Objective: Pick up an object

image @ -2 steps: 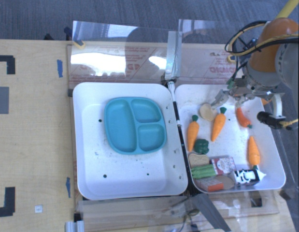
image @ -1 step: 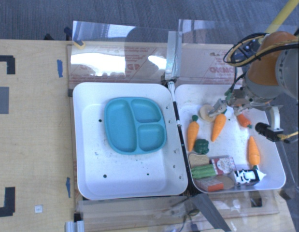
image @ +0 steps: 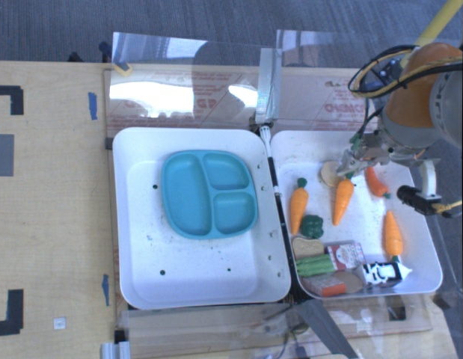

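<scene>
Camera view, tool (image: 349, 164) over carrot (image: 342, 200), near right bin's back wall (image: 321, 134)

Bright, even overhead light, slightly soft focus.
Strong white glare streaks the clear panels (image: 188, 88) behind the left bin's (image: 134, 223) far edge. Shadows are faint and short under the blue tray (image: 209, 193). The arm (image: 422, 99) at the right bin's far corner looks mildly blurred.

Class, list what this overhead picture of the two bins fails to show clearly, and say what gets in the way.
- Gripper in the camera view: too small and blurred to judge its grip.
- Red item: partly covered by the arm.
- Packet print: too small to read.
- Black-and-white toy: too blurred to identify.
</scene>
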Motion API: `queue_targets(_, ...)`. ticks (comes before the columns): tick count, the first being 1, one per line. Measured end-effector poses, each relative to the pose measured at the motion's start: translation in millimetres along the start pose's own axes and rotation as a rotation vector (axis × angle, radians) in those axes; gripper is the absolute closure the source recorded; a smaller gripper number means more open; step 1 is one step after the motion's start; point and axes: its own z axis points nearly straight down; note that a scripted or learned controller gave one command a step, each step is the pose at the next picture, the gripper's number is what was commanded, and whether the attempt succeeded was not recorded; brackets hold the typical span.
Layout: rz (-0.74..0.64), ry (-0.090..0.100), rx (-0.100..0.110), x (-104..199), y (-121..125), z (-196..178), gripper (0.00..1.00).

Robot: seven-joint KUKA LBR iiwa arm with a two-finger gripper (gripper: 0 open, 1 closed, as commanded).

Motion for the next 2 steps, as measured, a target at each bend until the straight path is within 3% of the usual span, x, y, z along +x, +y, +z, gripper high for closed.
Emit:
queue_targets(1,0.0,0.001,0.002,0.1,-0.6,1.2,0.0)
queue_targets(2,0.0,0.001,0.002,0.1,-0.6,1.2,0.0)
